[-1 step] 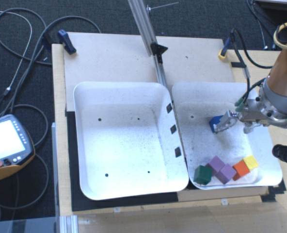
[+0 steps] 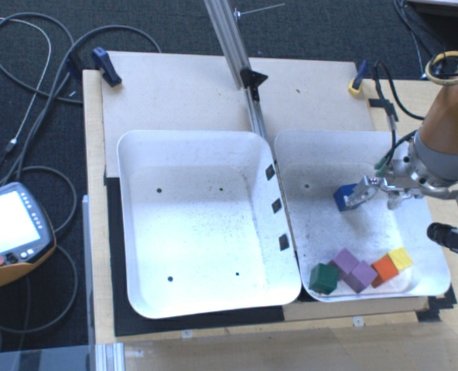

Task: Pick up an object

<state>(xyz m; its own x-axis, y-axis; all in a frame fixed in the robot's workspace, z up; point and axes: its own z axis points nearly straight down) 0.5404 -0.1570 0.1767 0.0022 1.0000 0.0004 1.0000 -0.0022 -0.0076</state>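
The gripper (image 2: 359,197) sits over the upper middle of the right bin (image 2: 322,149), reaching in from the right side of the camera view. Its metallic fingers point left and lie against a blue block (image 2: 343,198), which shows at their tips. The fingers appear closed on the block, with the blue body protruding to the left of the fingertips. Whether the block rests on the bin floor or is lifted clear of it cannot be determined from this angle.

Behind the gripper, the wrist assembly connects to the grey arm (image 2: 446,157), with the orange band (image 2: 449,114) above it at the right edge of the view.

The remaining objects lie grouped along the near edge of the right bin, well apart from the gripper:
- a green block (image 2: 323,278) at the left of the group;
- two purple blocks (image 2: 353,270) just beside it, touching each other;
- an orange block (image 2: 384,270) next to the purple pair;
- a yellow block (image 2: 400,259) touching the orange one on its right.

The left bin (image 2: 136,161) stands alongside the right bin, their rims meeting at the centre of the bench (image 2: 182,91). An aluminium rail (image 2: 227,33) runs diagonally from the top of the view down to that junction. A handheld control pendant (image 2: 8,234) lies on the floor to the left of the bench.
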